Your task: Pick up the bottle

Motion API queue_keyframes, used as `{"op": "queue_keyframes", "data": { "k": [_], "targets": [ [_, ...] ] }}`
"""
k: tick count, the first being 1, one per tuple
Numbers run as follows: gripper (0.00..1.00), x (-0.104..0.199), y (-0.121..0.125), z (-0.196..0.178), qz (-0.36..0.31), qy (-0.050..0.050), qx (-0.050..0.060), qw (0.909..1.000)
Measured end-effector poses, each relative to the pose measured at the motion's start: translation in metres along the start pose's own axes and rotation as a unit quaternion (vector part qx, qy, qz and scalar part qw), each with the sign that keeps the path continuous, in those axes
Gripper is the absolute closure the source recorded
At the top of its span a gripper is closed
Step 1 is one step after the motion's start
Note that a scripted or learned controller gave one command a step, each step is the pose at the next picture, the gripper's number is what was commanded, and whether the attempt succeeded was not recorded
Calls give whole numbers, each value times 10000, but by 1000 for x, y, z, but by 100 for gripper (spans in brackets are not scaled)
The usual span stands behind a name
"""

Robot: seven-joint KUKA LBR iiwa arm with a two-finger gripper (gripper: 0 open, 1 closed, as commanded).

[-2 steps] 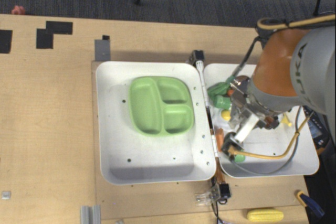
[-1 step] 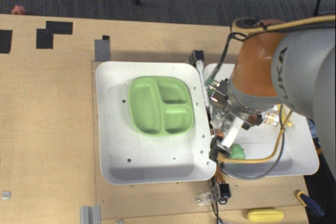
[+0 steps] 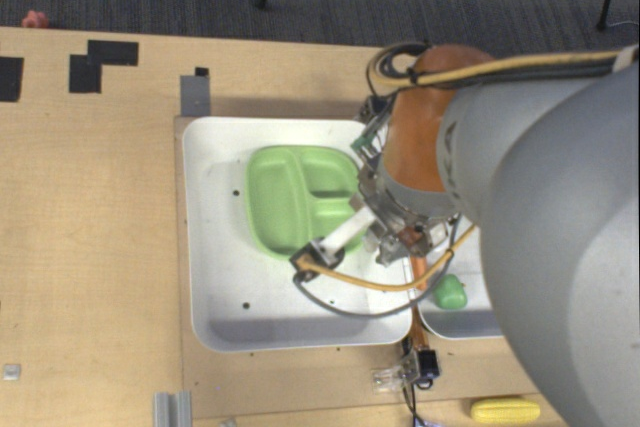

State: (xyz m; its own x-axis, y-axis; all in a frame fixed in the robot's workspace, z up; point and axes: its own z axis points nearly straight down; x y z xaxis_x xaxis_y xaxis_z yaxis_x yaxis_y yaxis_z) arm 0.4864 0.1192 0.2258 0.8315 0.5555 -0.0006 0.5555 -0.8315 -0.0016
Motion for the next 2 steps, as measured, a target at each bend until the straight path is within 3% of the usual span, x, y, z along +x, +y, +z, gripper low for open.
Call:
{"op": "queue_keyframes", "data": {
  "k": [1, 2],
  "targets": [
    [100, 53, -80, -38, 657, 10, -2, 9978],
    [100, 16, -23, -79, 1092, 12, -7, 9940]
  ]
}}
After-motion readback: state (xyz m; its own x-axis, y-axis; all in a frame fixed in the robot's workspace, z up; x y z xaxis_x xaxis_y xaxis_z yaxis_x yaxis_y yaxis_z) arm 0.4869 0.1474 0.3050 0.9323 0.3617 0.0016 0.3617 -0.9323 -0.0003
